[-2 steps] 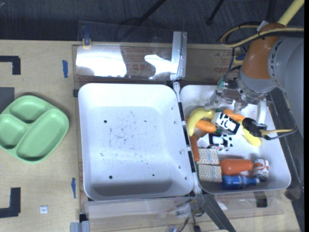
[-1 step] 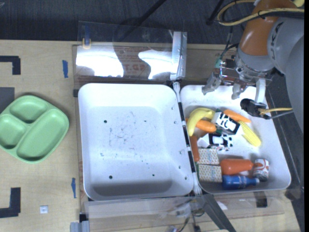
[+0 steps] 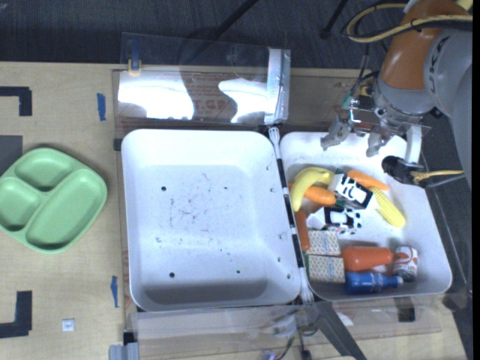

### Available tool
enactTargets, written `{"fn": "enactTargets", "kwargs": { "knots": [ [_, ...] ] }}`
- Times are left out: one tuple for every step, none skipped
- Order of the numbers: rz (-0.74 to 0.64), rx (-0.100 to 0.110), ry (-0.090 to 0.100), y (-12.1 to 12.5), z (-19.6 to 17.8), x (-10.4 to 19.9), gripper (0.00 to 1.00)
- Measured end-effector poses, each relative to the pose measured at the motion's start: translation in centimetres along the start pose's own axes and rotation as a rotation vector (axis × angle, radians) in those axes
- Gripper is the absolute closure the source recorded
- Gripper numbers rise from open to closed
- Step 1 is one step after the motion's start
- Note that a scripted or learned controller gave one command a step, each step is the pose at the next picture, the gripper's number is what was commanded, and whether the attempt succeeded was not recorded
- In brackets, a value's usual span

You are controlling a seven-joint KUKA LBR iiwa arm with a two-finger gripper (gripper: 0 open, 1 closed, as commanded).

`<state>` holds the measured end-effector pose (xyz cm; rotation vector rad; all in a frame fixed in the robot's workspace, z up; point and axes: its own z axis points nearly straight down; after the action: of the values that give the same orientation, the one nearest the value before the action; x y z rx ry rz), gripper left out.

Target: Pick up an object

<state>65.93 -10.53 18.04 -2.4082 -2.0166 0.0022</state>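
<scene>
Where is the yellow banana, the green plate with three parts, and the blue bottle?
Yellow banana [image 3: 306,183], camera view, on its curved middle.
Green three-part plate [image 3: 69,201], camera view, in its largest compartment.
Blue bottle [image 3: 370,282], camera view, on its body, lying at the right bin's near edge.

Grey rounded metal robot arm [image 3: 450,58] with glossy orange wrist band [image 3: 409,58], looped yellow cable [image 3: 375,13], and pale silver-grey two-finger gripper [image 3: 354,137] on metal bracketry.
</scene>
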Motion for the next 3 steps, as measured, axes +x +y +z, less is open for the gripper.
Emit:
{"fn": "enactTargets", "kwargs": {
  "knots": [
    [-0.084, -0.005, -0.001, 2.2, 3.9, -7.7, 0.00],
    [-0.254, -0.015, 0.005, 0.3, 8.8, -9.8, 0.00],
    [-0.352, -0.006, 0.001, -3.6, 9.4, -3.3, 0.00]
  ]
}}
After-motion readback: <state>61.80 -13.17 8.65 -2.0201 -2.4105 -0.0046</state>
